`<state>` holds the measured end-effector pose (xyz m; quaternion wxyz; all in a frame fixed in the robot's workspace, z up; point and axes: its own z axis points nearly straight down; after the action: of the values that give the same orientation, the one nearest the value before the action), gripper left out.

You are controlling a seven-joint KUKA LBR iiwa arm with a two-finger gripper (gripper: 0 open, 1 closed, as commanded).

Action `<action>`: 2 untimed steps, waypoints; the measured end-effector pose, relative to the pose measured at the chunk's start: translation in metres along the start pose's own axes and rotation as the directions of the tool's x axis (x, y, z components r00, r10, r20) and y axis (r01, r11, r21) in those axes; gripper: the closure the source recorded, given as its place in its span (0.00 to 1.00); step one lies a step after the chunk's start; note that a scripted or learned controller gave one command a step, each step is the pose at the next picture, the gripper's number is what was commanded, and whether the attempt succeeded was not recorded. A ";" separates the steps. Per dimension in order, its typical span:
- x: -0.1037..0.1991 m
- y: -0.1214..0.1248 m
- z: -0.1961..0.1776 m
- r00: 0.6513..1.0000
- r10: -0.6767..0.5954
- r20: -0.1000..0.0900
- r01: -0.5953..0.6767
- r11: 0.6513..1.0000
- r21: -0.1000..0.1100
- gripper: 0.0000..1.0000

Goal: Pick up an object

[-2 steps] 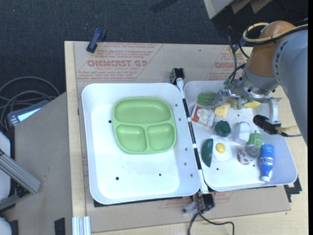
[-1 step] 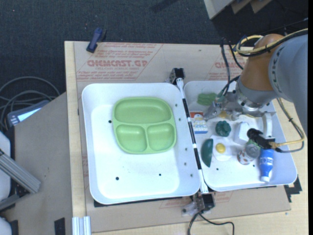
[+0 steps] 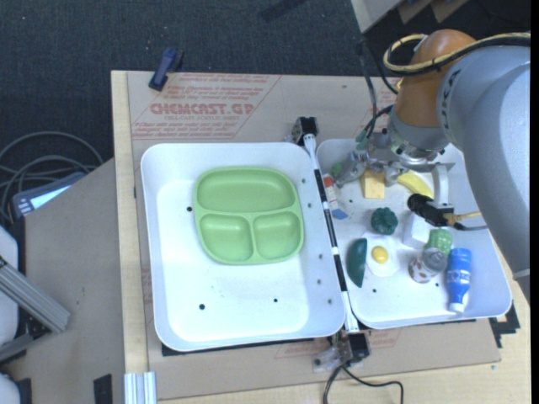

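Note:
My gripper (image 3: pixel 376 163) is lowered into the far part of the right bin (image 3: pixel 396 310), under the grey wrist and orange band. Just below it lies a yellow block (image 3: pixel 373 186), close to the gripper or touching it. A yellow banana-like piece (image 3: pixel 414 182) lies to the right of the block. Nearer the front are a dark green ball (image 3: pixel 385 220), a dark green leaf-shaped piece (image 3: pixel 357 260), a white egg with a yellow yolk (image 3: pixel 381 257) and a blue bottle (image 3: pixel 458 278). The arm hides the bin's far right corner.
The left bin (image 3: pixel 168 293) holds a light green divided plate (image 3: pixel 249 214). A green and white piece (image 3: pixel 439 242) and a brownish piece (image 3: pixel 423 267) lie near the bottle. Small red and blue bits (image 3: pixel 334 207) lie by the right bin's left wall. A blue marker (image 3: pixel 165 68) lies on the cardboard behind.

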<state>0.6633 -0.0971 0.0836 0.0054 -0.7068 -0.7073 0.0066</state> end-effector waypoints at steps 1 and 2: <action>-0.011 -0.068 0.000 1.000 0.002 -0.002 -0.002 1.000 -0.015 0.00; -0.026 -0.086 0.001 1.000 0.001 -0.003 -0.001 1.000 -0.015 0.00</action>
<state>0.5776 -0.1234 0.0845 0.0011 -0.7073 -0.7069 0.0004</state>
